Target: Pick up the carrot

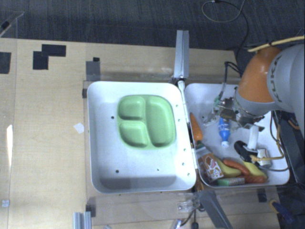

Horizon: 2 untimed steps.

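The carrot (pixel 195 128) is a short orange piece lying lengthwise against the left wall of the right bin (pixel 205 92). My gripper (pixel 223 113) hangs over the middle of that bin, to the right of the carrot and apart from it. It is just above a small blue and white bottle (pixel 224 133). Nothing of the carrot is between its fingers.
The left bin (pixel 102 142) holds a green divided plate (pixel 146 120). At the front of the right bin lie a brown snack packet (pixel 211 166), a red-orange sausage-like piece (pixel 237 166) and a yellow item (pixel 255 176). The grey arm with its orange band (pixel 255 80) covers the bin's right side.
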Motion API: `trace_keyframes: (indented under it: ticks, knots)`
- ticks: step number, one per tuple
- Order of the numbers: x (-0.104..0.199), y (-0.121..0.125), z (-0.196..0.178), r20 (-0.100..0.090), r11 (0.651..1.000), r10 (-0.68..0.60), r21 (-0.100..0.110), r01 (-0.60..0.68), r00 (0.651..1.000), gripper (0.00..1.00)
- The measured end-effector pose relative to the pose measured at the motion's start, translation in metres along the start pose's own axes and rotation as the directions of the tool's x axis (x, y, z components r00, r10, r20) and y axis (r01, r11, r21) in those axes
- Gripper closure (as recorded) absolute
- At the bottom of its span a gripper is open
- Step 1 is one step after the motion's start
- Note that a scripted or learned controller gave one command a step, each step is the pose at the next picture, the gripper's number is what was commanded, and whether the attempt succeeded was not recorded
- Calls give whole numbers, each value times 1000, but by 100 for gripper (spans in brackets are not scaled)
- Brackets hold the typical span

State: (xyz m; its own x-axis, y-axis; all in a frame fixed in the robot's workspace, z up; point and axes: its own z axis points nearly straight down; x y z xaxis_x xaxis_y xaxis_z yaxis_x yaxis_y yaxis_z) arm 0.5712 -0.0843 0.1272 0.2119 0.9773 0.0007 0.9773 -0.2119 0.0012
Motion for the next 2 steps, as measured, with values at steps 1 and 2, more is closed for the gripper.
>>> trace_keyframes:
  ticks: [1,2]
  knots:
    - [0,-8,37,-3,976,218,-8,-218,976,0]
    - [2,-5,25,-8,976,217,-14,-217,976,100]
